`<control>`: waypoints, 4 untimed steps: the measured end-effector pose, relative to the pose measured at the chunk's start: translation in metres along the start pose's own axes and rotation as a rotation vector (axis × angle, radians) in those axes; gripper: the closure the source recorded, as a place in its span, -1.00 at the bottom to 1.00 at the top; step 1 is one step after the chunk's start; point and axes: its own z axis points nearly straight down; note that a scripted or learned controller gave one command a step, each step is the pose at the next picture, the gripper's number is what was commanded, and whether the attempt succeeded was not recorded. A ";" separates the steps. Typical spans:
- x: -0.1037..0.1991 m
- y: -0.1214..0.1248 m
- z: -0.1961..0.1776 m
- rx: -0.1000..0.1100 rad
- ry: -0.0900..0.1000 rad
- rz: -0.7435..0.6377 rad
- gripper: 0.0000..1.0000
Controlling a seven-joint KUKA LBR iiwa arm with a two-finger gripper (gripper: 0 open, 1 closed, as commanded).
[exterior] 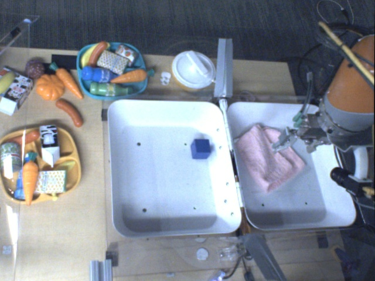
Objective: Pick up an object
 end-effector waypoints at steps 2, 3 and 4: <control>-0.011 0.081 0.143 -0.013 -0.004 -0.103 -1.00; -0.059 0.082 0.142 -0.014 -0.007 -0.399 -1.00; -0.039 0.083 0.143 -0.015 -0.007 -0.456 -1.00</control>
